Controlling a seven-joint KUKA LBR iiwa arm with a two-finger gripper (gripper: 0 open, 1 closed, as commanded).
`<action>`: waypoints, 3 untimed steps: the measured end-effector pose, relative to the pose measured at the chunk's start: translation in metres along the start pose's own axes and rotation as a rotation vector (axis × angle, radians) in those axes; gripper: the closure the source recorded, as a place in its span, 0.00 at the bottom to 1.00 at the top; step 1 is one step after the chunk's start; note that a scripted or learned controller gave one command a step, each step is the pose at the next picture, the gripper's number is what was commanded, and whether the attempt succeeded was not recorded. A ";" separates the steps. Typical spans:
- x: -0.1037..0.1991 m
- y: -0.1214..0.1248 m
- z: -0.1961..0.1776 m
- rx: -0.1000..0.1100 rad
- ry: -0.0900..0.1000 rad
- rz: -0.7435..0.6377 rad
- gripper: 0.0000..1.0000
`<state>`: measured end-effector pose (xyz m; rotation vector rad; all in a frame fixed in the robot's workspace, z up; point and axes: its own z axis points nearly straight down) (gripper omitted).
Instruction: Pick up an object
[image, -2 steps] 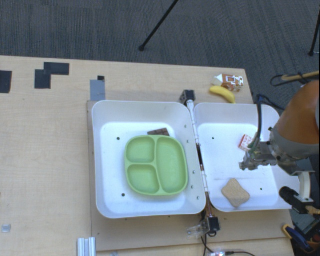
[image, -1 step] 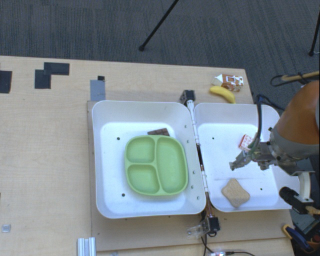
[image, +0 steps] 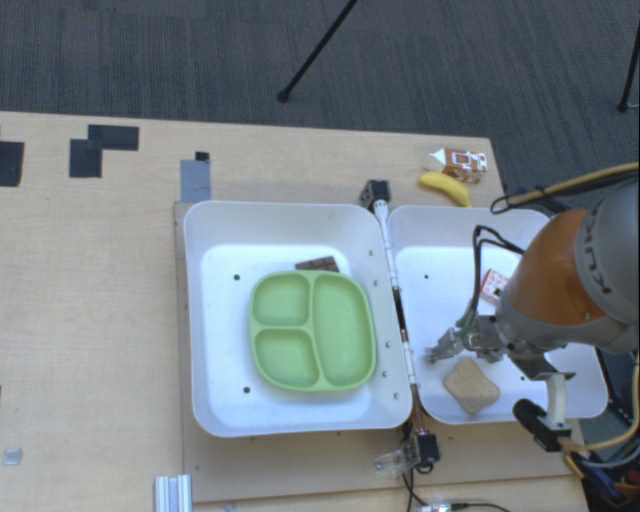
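Observation:
In the right bin (image: 430, 270), a tan, sponge-like block (image: 472, 387) lies near the front wall. My gripper (image: 449, 346) hangs low over the bin floor just up and left of that block, close to it, with nothing visibly held. Partly hidden by the arm, a small red and white packet (image: 491, 285) lies further back in the same bin. The arm's orange band (image: 556, 275) and grey wrist cover the bin's right side.
The left bin (image: 215, 300) holds a green divided plate (image: 311, 331) with a dark brown item (image: 318, 265) behind it. On the bench beyond the right bin lie a yellow banana (image: 445, 187) and a small carton (image: 460, 160). Cables run past the arm at right.

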<state>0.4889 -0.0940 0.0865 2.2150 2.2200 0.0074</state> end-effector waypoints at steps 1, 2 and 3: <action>0.000 0.002 -0.011 -0.005 0.000 -0.002 1.00; -0.013 -0.001 -0.081 0.003 0.000 -0.003 1.00; -0.013 -0.001 -0.081 0.004 0.001 -0.004 0.00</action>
